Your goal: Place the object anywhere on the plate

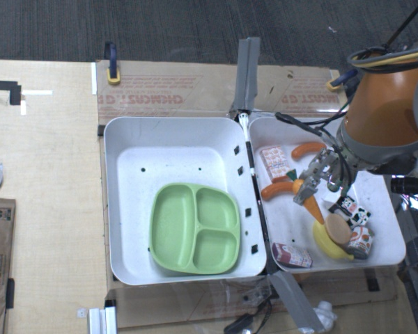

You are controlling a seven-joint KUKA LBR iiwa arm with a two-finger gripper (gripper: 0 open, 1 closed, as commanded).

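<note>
Green plate (194,228) alone in roomy left bin (118,186); gripper (313,179), grip unreadable, above crowded right bin (390,207).

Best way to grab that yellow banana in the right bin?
Grip the banana across its narrow middle, coming straight down from above. It lies flat and curved near the bin's front, with a tan round item on its right end, so keep toward the bare left part.

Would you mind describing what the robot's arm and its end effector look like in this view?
The arm shows a broad, rounded orange section with a grey segment beneath it. Black and yellow cables loop over its top, and a thin black cable trails toward the right bin. The end effector is a small metallic grey assembly with slim silver-grey parts and a few dark wires running alongside.
</note>
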